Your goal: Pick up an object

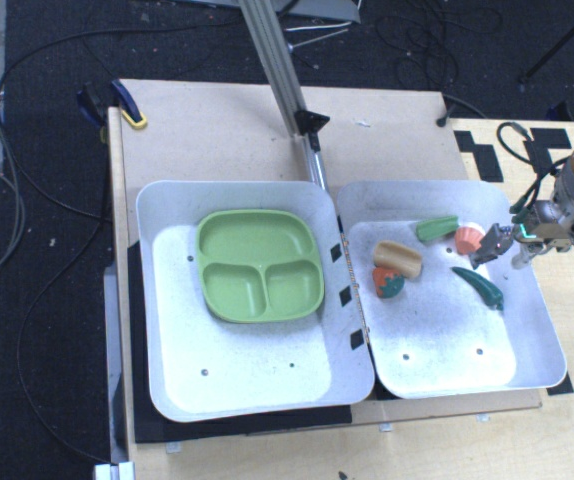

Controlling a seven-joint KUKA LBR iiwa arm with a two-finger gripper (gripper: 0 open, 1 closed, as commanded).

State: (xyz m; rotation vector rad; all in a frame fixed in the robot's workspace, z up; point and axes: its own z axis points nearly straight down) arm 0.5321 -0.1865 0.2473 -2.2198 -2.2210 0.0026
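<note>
A pale wooden bench point(217, 133) on dark carpet holds two white bins. The gripper point(495, 244) hangs at the right bin's point(447, 353) upper right, its opening unreadable, just beside the orange piece point(469, 237) and teal piece point(481, 286).

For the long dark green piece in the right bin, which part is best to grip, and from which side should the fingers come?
Probably its middle. The dark green piece lies flat and slim, slanting toward the bin's lower right with bare floor along both long sides. Come from above, fingers across its narrow width. The gripper is just above its upper end.

Green divided plate point(261, 266) lies in left bin point(167, 368).
</note>
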